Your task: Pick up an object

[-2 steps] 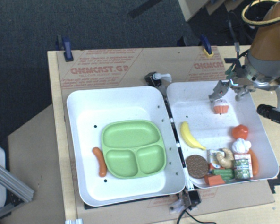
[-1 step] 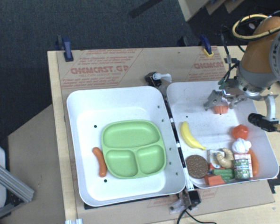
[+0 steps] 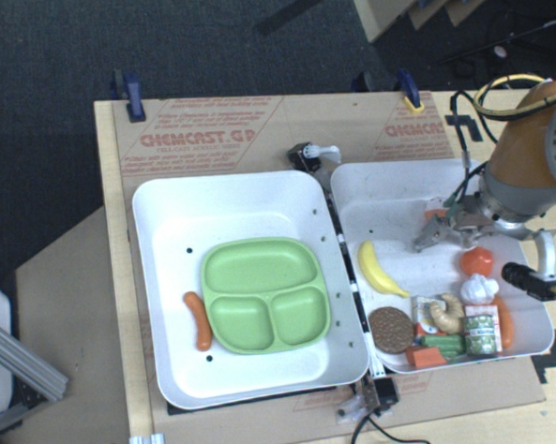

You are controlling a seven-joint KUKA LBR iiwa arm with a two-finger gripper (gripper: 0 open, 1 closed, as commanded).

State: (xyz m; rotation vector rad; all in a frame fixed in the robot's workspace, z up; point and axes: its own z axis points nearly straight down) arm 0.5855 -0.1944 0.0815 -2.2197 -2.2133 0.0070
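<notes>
The bench (image 3: 207, 136) bears two white bins (image 3: 159, 271) side by side.

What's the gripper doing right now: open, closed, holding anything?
Two-finger gripper: over the right white bin, nothing visibly held; whether it is open or closed cannot be told.

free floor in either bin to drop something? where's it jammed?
Left bin: bare strip behind the green divided plate, and the front right corner; the sausage borders the plate's left. Right bin: bare back left area, between the banana and the gripper. Crowded: the right bin's front, cookie through packaged items.
</notes>
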